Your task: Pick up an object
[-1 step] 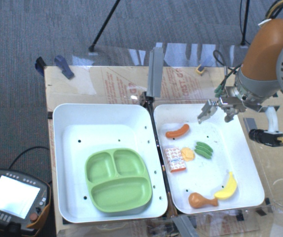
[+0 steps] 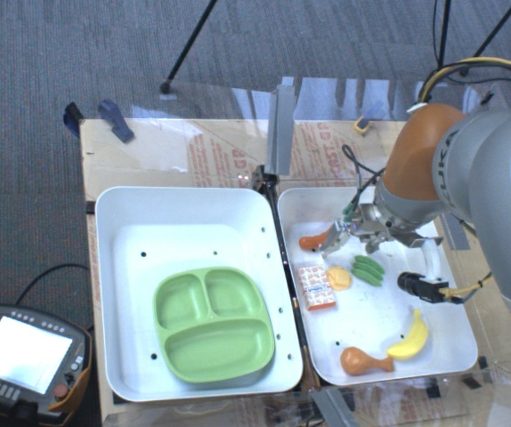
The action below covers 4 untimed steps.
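gripper (image 2: 337, 236) was low in right bin (image 2: 451, 350), over orange carrot (image 2: 313, 241) | finger state: you could not tell | advice: centre on 1 item, clear of green pod (image 2: 369, 269)

One fixed camera looks down on the counter (image 2: 149, 154) from above, at a slant. It stands far enough off to take in both white bins side by side, the left bin (image 2: 113, 238) and the right bin (image 2: 451, 327), along with the carpeted floor (image 2: 60, 43) past the counter's far edge and beyond its left edge. The counter's near edge runs off the bottom of the frame. The arm (image 2: 469, 167) reaches in from the right side.
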Available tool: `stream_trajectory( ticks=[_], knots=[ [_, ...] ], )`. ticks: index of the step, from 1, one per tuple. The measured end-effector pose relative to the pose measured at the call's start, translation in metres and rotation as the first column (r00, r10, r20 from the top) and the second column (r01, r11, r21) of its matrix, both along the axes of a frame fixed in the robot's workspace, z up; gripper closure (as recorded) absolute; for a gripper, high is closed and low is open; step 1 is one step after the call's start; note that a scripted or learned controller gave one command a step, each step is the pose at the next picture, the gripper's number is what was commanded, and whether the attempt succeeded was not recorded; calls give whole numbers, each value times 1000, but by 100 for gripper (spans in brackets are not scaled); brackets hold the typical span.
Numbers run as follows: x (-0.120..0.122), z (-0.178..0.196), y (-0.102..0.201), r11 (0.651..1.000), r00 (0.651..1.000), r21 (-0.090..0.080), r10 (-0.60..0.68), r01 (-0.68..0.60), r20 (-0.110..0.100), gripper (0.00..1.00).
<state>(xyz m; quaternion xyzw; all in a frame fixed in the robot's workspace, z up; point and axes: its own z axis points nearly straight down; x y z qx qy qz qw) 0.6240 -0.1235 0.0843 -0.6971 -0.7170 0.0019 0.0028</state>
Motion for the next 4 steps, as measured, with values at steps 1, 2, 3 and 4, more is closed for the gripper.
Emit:
stream_trajectory(
  ticks=[1, 2, 3, 4],
  knots=[
    [-48, -2, -28, 1000, 1000, 2, 19, -19, -5, 0],
    [-50, 3, -30, 1000, 1000, 5, 11, -11, -13, 100],
    [-91, 22, -71, 939, 939, 6, 345, -345, -1, 100],
    [-46, 111, -27, 973, 973, 1, 231, -231, 3, 100]
  ],
)
